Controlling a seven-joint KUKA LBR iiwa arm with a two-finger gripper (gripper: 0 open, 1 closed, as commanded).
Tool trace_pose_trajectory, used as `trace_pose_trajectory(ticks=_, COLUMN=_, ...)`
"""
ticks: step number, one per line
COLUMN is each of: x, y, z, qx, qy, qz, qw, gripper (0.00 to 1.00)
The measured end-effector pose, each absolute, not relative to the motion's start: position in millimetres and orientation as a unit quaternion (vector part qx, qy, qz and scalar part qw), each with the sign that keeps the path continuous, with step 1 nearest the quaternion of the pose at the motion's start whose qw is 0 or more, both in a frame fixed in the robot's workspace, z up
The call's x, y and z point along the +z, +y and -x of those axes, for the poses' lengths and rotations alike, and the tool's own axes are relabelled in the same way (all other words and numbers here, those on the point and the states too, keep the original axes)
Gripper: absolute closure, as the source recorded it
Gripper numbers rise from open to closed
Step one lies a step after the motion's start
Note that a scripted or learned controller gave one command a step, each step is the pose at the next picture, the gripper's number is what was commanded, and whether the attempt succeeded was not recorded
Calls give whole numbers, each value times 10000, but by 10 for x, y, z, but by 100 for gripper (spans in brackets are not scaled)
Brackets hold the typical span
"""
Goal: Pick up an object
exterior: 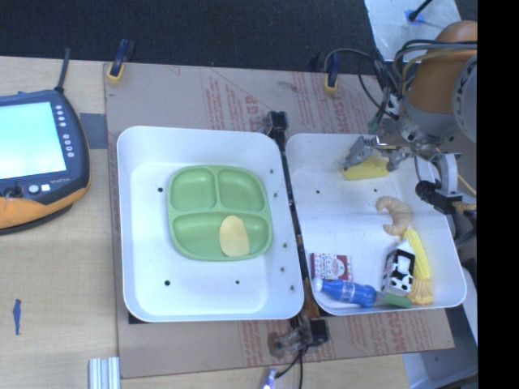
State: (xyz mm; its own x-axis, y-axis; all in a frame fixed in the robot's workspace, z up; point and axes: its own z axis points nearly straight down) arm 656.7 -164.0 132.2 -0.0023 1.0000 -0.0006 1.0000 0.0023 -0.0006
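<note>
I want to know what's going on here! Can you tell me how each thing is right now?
End effector: low in the right bin, over the yellow wedge.
Yellow wedge: lying flat, right under the end effector.
Green plate: flat in the left bin.
Yellow disc: resting in the plate's front section.
Bottle: lying on its side.
Corn: lying down.
Screen: lit.

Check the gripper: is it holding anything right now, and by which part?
Cannot be told. The gripper sits right over the yellow wedge in the right bin, touching or nearly so, but a grasp isn't clear.
</note>
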Motion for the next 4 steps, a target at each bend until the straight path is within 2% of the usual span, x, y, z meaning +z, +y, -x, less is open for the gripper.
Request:
trace_pose_trajectory(ticks=1, x=1026, y=-1642, z=-6542, qx=-49, qy=7080, qz=-7062, qw=-46, gripper=0)
trace_pose_trajectory(ticks=2, x=1400, y=-1654, z=-6565, qx=-5, qy=7076, qz=-7066, qw=-4, gripper=0)
trace_pose_trajectory(ticks=3, x=1504, y=-1662, z=-6565, qx=-10, qy=7079, qz=-7063, qw=-9, gripper=100)
trace_pose_trajectory(ticks=4, x=1502, y=-1662, z=-6564, qx=-12, qy=7080, qz=-7062, qw=-10, gripper=0)
